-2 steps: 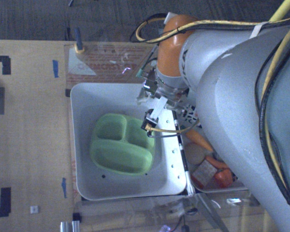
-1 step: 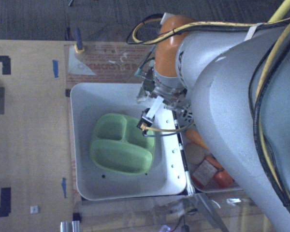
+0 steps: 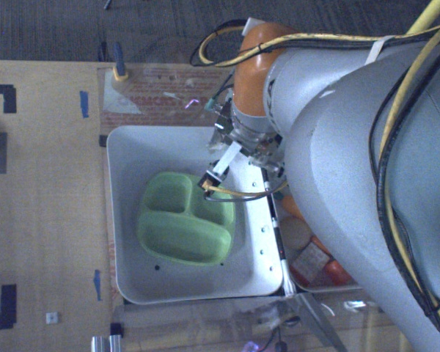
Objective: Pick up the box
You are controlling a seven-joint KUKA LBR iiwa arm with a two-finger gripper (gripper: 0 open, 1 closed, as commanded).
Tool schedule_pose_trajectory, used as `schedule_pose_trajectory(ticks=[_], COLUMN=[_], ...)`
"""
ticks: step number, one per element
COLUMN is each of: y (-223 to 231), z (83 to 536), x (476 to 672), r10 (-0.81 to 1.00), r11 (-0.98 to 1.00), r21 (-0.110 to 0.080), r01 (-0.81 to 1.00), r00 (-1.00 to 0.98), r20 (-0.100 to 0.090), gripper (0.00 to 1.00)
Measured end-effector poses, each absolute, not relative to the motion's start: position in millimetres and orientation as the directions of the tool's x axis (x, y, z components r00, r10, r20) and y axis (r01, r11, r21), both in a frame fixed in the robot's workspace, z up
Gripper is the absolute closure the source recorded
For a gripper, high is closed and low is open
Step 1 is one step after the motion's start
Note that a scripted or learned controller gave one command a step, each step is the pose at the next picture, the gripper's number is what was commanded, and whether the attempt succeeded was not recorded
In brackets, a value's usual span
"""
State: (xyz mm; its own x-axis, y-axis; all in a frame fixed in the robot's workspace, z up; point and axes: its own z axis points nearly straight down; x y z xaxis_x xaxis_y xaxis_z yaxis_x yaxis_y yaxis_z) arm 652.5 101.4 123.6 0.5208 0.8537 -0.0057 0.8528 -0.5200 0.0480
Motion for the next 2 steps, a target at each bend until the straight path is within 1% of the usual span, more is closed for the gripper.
schedule_pose_trajectory(ticks=[1, 2], y=[101.4, 101.4], z=[124.2, 124.3], x=[653.9, 654.1], r10=[0.803, 0.799], r11=[-0.595, -0.601], r21=[0.054, 0.055], r01=[0.802, 0.798], r00=[0.596, 0.602], r20=[0.003, 0.004], gripper=[0.00, 0.00])
